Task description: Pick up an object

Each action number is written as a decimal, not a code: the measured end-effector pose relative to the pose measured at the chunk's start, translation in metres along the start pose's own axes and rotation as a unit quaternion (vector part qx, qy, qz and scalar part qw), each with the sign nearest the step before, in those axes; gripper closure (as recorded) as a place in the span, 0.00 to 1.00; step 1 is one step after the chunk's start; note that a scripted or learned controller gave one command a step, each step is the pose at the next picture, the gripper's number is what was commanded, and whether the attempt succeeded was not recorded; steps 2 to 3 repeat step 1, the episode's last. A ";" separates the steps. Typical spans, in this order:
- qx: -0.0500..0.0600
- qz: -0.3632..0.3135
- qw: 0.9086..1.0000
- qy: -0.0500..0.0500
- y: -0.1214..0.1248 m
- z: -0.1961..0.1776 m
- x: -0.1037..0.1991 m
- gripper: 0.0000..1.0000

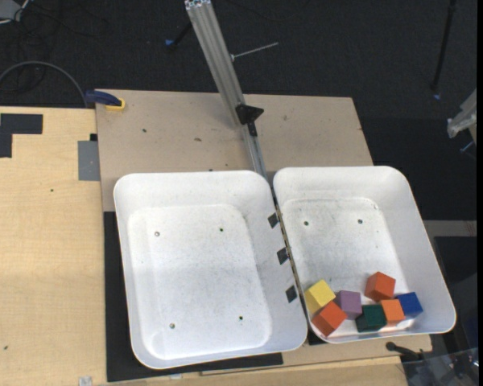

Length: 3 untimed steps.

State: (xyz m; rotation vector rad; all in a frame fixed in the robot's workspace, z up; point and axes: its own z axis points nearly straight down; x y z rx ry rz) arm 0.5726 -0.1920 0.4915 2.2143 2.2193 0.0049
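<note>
Target pile: seven small blocks bunched in the near corner of the right bin point(338, 172), most of them touching.
- yellow block point(320, 293), purple block point(350, 301) and orange-red block point(330, 318) on the side toward the left bin point(193, 177)
- red block point(380, 285) standing slightly back from the rest
- green block point(371, 318), orange block point(393, 310) and blue block point(409, 304) hard against the near wall

Risks, as judged:
- Little room between neighbours, so likely to clamp two at once or shove the pile aside and close on nothing.
- For the wall-side blocks, likely to strike the bin rim on descent.
- Red block probably the safest pick, with open floor behind it.

Arm pose: pale grey part point(462, 122) at the right edge, well apart from the bins, possibly the arm; too little to read a pose. Gripper state: cannot tell. Nothing lifted yet.
</note>
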 end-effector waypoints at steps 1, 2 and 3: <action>0.006 0.002 1.000 0.002 -0.055 0.034 0.017 0.00; 0.006 0.002 1.000 0.002 -0.055 0.034 0.017 0.00; 0.006 0.002 1.000 0.002 -0.055 0.034 0.017 0.00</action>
